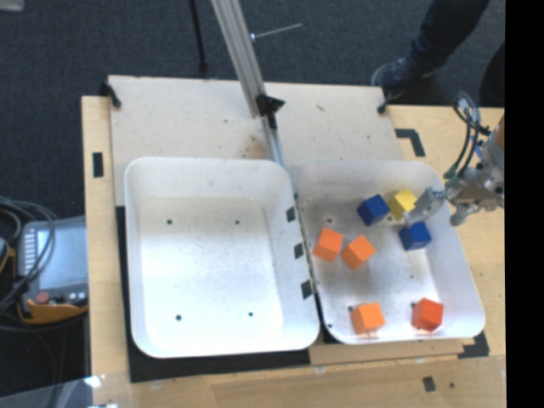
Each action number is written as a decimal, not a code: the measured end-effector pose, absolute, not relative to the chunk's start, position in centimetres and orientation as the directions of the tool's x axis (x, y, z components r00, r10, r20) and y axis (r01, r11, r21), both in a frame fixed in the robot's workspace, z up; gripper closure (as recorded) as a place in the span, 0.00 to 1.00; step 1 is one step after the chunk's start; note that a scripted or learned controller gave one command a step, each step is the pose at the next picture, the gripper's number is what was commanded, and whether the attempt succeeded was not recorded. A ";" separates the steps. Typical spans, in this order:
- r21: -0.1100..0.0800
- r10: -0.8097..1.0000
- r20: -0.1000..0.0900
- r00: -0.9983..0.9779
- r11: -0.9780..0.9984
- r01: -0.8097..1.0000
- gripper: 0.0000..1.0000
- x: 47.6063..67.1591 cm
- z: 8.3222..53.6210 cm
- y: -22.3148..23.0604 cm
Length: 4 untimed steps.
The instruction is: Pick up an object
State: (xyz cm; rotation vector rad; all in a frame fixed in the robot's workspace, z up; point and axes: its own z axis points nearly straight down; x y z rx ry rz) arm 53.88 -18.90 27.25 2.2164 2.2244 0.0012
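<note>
The pincer (446, 206) hangs over the right edge of the right bin (393, 280), at the end of the arm that comes in from the right. Its two fingers (431, 201) stand apart from each other and nothing is between them, so it is released and grasps no object. The closest things are a yellow cube (403, 201), just to the left of the left finger, and a blue cube (415, 235), just below and a little left of the pincer; I cannot tell if either one touches the finger. A second blue cube (372, 210) lies further left, touching or almost touching the yellow one. Still further left and lower, two orange cubes (328, 244) (359, 251) lie beside each other near the middle of the bin. Well below the pincer, near the front wall of the same bin, there is another orange cube (368, 317) and a red-orange cube (427, 314), apart from each other. The left bin (212, 253) is far to the left of the pincer.
</note>
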 end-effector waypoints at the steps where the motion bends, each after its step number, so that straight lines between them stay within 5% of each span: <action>1: 0.002 1.000 0.000 -0.002 0.002 1.000 0.00 53.9 27.3 -18.9; 3: -0.005 1.000 -0.001 0.001 -0.001 1.000 0.00 53.9 15.9 -18.2; 4: 0.016 1.000 -0.006 -0.002 0.002 1.000 0.00 55.0 12.9 -19.0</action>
